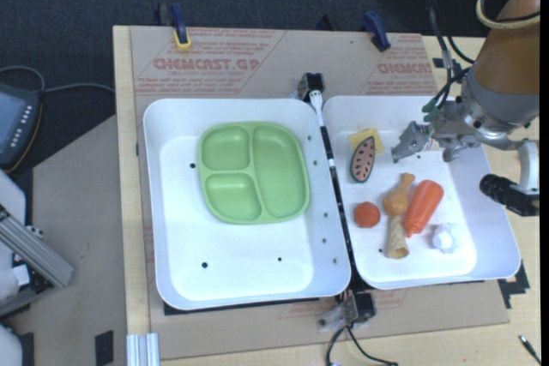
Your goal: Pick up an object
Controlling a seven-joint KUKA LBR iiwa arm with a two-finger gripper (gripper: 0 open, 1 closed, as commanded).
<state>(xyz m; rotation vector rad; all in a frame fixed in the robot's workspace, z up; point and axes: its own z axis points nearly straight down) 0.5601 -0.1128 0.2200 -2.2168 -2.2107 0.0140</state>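
The right bin [489, 261] holds several toy foods: a watermelon slice [363, 157], a red tomato [367, 215], an orange carrot [423, 206], a tan gourd [397, 195] and a tan cone-shaped piece [395, 241]. A small white and purple object [443, 239] lies near the carrot. My gripper [426, 152] hangs over the back of this bin, up and to the right of the watermelon slice and above the carrot. Its fingers stand open with nothing between them.
A green divided plate [255, 171] lies in the left bin [249, 279]. A black strip [330, 176] runs along the wall between the two bins. Blue clamps [376, 30] grip the bench's far edge. The arm's black bracket [510, 193] overhangs the right bin's right rim.
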